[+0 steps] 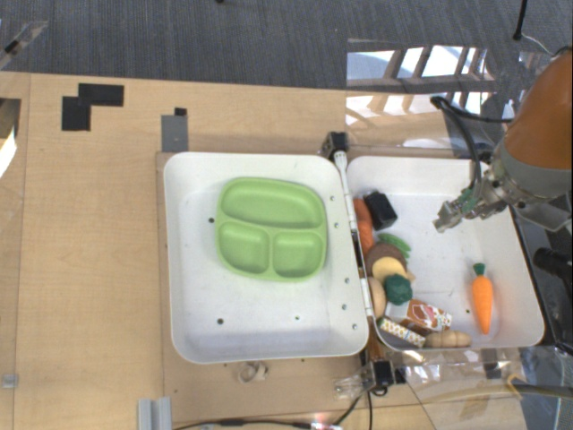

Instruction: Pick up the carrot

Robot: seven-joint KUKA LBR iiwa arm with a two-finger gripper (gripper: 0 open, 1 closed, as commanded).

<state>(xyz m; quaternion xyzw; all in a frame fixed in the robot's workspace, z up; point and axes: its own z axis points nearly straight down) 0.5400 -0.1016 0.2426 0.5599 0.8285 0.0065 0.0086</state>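
Pale wooden bench top (81, 267) carries two shallow white bins against dark carpet. Starting at nine o'clock, the left white bin (192, 330) holds a green three-compartment plastic plate (271, 227). Across the divider, a heap of toy food (394, 285) lines the left wall of the right white bin (448, 182). The small orange plastic carrot with a green top (483, 301) lies alone on bare floor toward five o'clock, green end pointing up-frame, well apart from the heap. At two o'clock hangs the two-finger gripper (458, 210), with nothing between its fingers; I cannot tell their spread. A good pick would likely centre over the carrot's middle, closing across its narrow width.
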